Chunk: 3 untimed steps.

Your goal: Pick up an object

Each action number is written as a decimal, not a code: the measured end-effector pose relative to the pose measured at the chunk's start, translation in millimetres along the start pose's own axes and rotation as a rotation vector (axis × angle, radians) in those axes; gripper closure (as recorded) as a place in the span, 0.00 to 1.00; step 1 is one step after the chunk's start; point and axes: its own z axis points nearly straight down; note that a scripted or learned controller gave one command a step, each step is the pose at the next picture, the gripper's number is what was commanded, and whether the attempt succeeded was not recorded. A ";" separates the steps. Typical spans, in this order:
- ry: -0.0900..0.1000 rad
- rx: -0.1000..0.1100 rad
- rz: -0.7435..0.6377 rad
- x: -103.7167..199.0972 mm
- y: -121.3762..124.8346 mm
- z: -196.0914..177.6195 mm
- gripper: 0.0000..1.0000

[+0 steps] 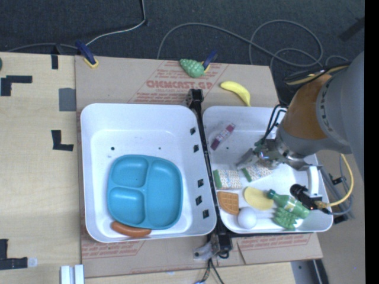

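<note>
My gripper [253, 156] hangs low in the right bin [237, 116], its fingers spread open over a patterned white packet [257, 171]. Nothing sits between the fingers. Around it lie a purple-and-white wrapper [222, 136], a green strip [217, 179], a waffle-like orange piece [228, 202], a white ball [247, 218], a yellow disc [256, 197] and a green toy bottle [288, 207]. The grey arm with its orange band [303, 114] comes in from the right.
The left bin [95, 120] holds a blue divided plate [144, 191] and an orange sausage [130, 229] at its front edge. Behind the bins on the cardboard lie a yellow banana [235, 91] and a green toy [192, 67]. Cables run along the back.
</note>
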 end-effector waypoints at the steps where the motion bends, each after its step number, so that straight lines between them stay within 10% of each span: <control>1: 0.013 -0.003 -0.004 5.9 3.2 -11.4 1.00; 2: 0.013 0.020 -0.002 -25.0 -24.1 -68.9 1.00; 3: 0.014 0.020 -0.002 -24.8 -24.2 -68.6 0.00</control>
